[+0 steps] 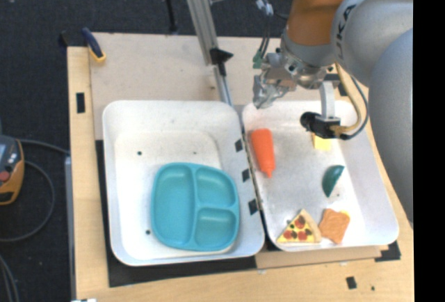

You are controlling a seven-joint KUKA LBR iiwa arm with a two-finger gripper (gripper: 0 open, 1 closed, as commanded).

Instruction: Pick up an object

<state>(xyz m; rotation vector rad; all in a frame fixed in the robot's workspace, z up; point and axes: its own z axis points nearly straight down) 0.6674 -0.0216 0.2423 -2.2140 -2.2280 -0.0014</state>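
My gripper (263, 97) hangs over the far left corner of the right bin (299, 182), above and just behind an orange carrot (263, 150). Nothing shows between its fingertips. The carrot lies along the bin's left wall, a short way in front of the gripper. A dark green piece (332, 179) lies at the bin's right. A pizza slice (300, 229) and an orange toast-like piece (334, 225) lie at the near edge. A small yellow piece (322, 142) sits under the arm's cable clip.
The left bin (132, 126) holds a turquoise divided plate (196, 206). A slanted aluminium post (201, 15) rises behind the bins, close to the gripper's left. The arm's grey body (375, 36) covers the right bin's far right corner.
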